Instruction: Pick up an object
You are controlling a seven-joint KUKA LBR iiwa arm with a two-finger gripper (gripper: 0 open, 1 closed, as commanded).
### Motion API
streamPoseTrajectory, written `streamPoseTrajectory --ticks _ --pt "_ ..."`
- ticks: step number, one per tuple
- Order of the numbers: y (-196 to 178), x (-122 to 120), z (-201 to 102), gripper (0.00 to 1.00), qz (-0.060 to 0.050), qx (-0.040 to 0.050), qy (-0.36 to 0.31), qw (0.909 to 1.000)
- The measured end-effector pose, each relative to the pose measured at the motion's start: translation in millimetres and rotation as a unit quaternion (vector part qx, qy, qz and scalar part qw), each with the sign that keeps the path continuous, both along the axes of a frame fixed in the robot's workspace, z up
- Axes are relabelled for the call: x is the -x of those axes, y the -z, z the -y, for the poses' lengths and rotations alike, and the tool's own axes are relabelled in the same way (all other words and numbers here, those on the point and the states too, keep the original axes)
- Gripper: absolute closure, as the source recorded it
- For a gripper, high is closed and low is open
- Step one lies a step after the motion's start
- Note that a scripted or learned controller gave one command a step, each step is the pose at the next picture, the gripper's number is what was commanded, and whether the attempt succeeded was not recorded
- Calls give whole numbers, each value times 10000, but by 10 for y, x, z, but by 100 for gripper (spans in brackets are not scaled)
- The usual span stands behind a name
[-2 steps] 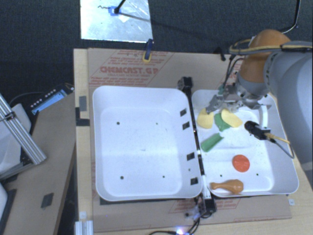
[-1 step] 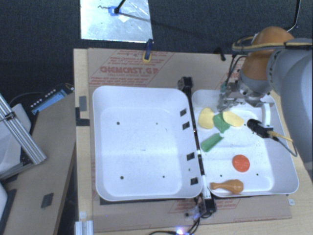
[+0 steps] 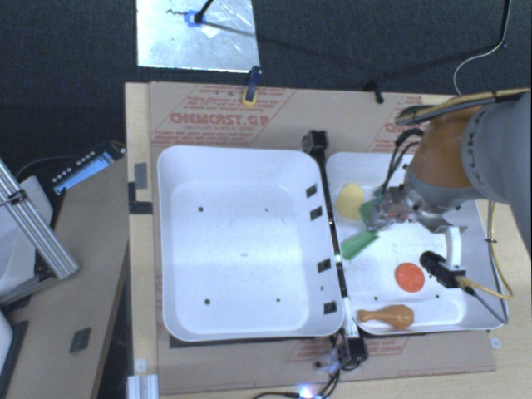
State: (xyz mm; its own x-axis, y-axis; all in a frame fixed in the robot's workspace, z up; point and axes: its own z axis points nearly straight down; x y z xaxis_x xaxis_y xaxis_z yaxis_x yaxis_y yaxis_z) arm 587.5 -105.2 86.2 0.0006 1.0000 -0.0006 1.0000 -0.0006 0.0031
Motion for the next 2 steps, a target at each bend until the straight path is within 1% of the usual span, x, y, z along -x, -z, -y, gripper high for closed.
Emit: streamPoseTrajectory --ticks 1,2 --pt "-2095 -393 -345 100 83 4 -47 10000" --pt "-3904 347 -363 100 87 2 -32 10000"
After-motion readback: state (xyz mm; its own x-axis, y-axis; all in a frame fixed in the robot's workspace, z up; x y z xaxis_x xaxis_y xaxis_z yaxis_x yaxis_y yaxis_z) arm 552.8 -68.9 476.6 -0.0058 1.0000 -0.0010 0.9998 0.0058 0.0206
